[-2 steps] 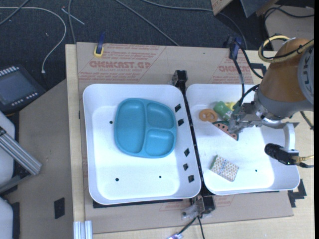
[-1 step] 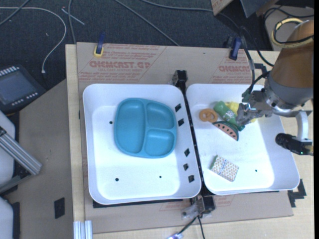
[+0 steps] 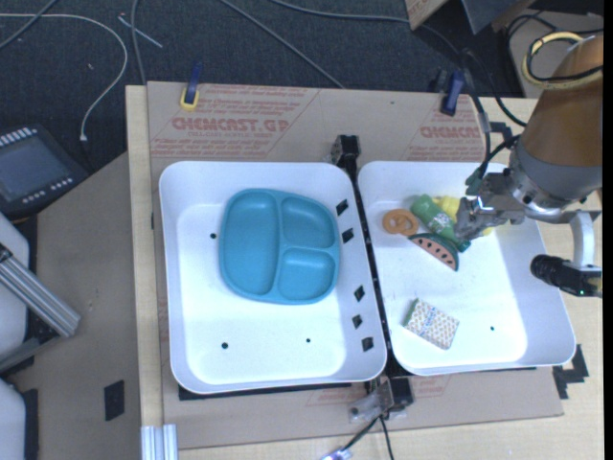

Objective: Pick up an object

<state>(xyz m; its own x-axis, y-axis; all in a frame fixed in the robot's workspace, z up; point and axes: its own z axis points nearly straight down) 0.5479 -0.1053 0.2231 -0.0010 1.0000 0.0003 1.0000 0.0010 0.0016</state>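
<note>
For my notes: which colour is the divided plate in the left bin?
Blue, light turquoise; divided plate, seen in the camera view.

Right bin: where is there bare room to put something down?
In the right bin, the floor is bare at the front right, beside the patterned packet. The back is crowded: pretzel, watermelon slice, green-yellow toys and the end effector.

Two bins sit side by side on the bench (image 3: 287,103). The left bin (image 3: 182,286) holds a divided plate (image 3: 278,247), placed toward its rear. In the right bin (image 3: 536,324), a cluster of small objects (image 3: 431,220) lies near the rear. The gripper (image 3: 471,220) stands at the right of this cluster. A patterned pouch (image 3: 432,323) lies apart, nearer the front
</note>
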